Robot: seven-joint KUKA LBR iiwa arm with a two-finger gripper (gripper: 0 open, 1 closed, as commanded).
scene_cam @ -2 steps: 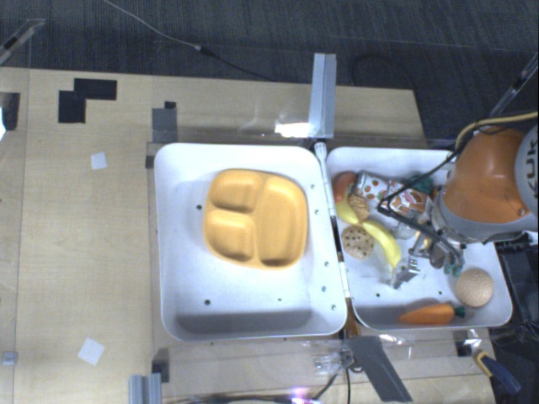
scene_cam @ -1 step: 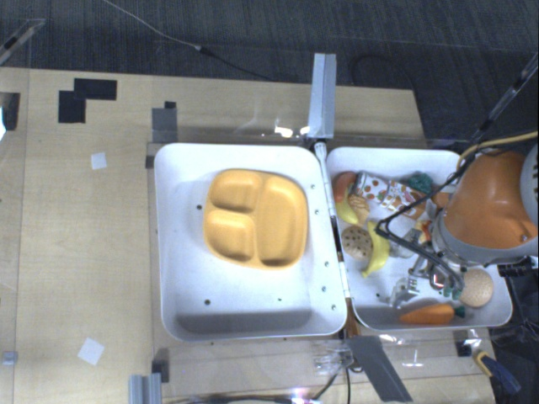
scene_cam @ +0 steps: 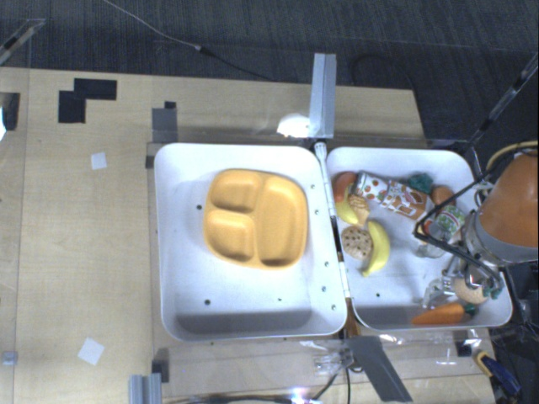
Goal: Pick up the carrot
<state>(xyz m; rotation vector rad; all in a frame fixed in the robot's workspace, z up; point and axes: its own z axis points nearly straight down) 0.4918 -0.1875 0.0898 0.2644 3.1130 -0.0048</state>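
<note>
1. The slim orange carrot (scene_cam: 439,315) with a dark green stub at one end lies in the right-hand shallow white bin (scene_cam: 402,160), flat on the floor along the bin's near wall and close to its near-right corner.
2. Its long axis runs almost parallel to that near wall, rising slightly toward the right. The narrow tip points toward the bin's centre divider, and the thicker, green-capped end points toward the right wall.
3. The two-finger gripper (scene_cam: 461,286) hangs just above and slightly behind the carrot's thick end, amid cables and next to a small round beige item (scene_cam: 472,291). Whether it is spread or pressed together I cannot tell, since the wrist and wiring clutter that spot.
4. To do the step in hand well, I judge that the jaws should straddle the carrot across its width, closing at right angles to the long axis, nearer the thick end, where there is more to bite.
5. The near wall leaves little room, so one finger must come down between the carrot and the wall without scraping it.
6. The yellow banana (scene_cam: 376,249), the round speckled cookie (scene_cam: 357,242) and the orange-patterned snack packet (scene_cam: 389,195) lie well apart from the carrot, so they should not interfere.
</note>
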